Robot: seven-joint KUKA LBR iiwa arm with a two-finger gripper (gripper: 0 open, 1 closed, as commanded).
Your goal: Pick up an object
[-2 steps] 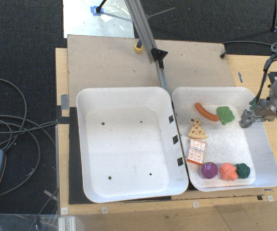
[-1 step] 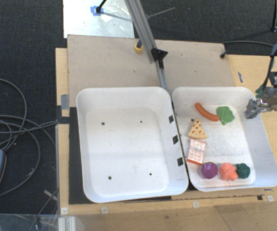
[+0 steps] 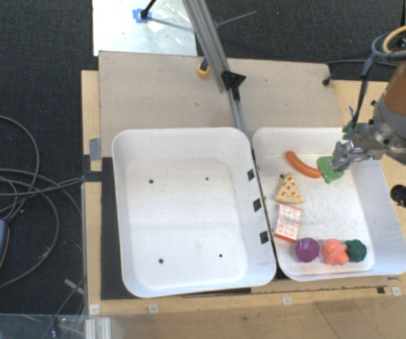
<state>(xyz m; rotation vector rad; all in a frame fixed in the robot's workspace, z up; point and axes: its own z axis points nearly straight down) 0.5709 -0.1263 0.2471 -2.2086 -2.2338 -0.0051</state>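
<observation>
Reaching in from the desk's right edge, the KUKA arm (image 3: 404,97) brings its jaws (image 3: 342,158) down over a green toy piece (image 3: 329,169) near the far edge of the right bin (image 3: 393,256) — whether those jaws are apart or clamped cannot be told from above. The green piece, possibly a leafy toy vegetable, lies just beside a toy sausage (image 3: 303,164). Nearer the bin's middle sit a pizza-slice toy (image 3: 288,190) and a small patterned packet (image 3: 288,223); along its near edge line up a purple toy (image 3: 306,249), an orange one (image 3: 335,252) and a dark green broccoli-like one (image 3: 356,250). The left bin (image 3: 125,147) stands alongside. The green piece looks light, stiff and smooth plastic — likely slippery, so a grip across its narrow middle would seem safest.
</observation>
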